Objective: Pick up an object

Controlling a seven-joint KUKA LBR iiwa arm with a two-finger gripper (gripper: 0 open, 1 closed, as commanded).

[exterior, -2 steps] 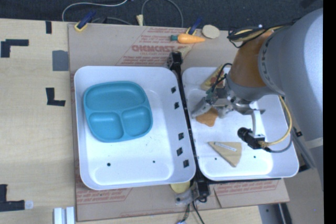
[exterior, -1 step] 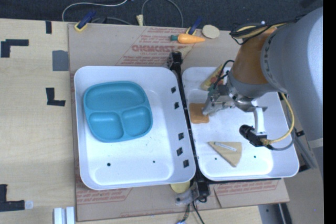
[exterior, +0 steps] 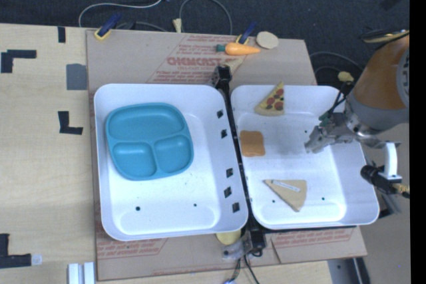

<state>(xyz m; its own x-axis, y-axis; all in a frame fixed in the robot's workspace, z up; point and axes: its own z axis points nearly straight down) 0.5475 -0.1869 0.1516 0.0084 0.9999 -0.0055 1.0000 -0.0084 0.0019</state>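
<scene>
Three candidate objects are noted in the right bin [exterior: 346, 213]: a pizza slice [exterior: 272, 101] near its far edge, a brown toast-like square [exterior: 252, 143] against its left wall, and a sandwich wedge [exterior: 287, 191] toward its near edge. The gripper [exterior: 318, 141] is seen low over the bin's right-centre floor, with nothing visibly between its fingers; open or closed cannot be told. The square is judged the likeliest target: it lies directly left of the gripper, at about the same depth in the bin, with bare floor between. The wedge's long axis runs left to right. A blue divided plate [exterior: 149, 141] is recorded in the left bin [exterior: 110, 209], well apart.
</scene>
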